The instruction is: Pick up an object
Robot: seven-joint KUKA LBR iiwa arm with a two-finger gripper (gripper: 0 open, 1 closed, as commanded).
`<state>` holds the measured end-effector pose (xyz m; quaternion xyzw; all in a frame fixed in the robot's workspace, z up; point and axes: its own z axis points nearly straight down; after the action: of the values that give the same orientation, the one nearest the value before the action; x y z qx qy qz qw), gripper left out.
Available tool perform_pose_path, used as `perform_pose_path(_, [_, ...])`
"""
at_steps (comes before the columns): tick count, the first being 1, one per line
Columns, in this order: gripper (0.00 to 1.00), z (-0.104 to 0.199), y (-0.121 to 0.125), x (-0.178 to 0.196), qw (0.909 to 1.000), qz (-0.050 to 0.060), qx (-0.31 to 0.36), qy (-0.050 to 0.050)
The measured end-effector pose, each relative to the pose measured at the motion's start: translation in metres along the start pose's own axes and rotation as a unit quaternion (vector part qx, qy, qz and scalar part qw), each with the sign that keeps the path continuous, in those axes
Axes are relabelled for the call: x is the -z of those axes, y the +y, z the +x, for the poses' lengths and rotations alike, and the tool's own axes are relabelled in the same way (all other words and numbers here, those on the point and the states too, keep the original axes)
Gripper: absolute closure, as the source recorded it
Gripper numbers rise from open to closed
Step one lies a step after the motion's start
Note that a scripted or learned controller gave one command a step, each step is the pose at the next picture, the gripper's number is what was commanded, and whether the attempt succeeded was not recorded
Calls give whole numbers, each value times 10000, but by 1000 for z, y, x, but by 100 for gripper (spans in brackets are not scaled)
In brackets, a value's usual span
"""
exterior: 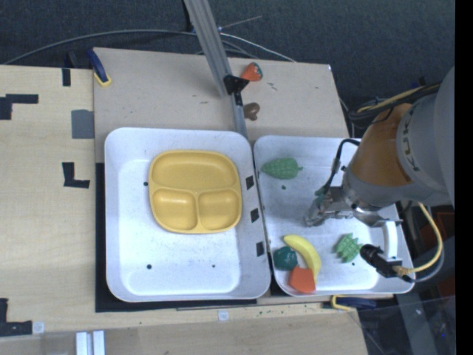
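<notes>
The gripper (319,214) is hovering mid right bin (295,145), grip state unclear, nothing lifted, banana (304,250) lying near the front edge.

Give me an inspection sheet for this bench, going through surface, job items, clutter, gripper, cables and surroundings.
Surface: two white bins side by side, left bin and right bin, on a wooden bench.
Job's things: right bin holds a green leafy toy, banana, dark green piece, orange piece, small green toy.
Clutter: yellow divided plate in left bin.
Gripper: gripper low over right bin's middle, nothing visibly held.
Cables: yellow cable at the arm; thin wires behind bench.
Surroundings: dark carpet, metal pole.
</notes>
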<state>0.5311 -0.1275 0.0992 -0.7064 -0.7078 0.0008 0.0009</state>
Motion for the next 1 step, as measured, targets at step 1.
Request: perform_pose_path(1, [100,-1,0,63,10000,-32,-2,-5])
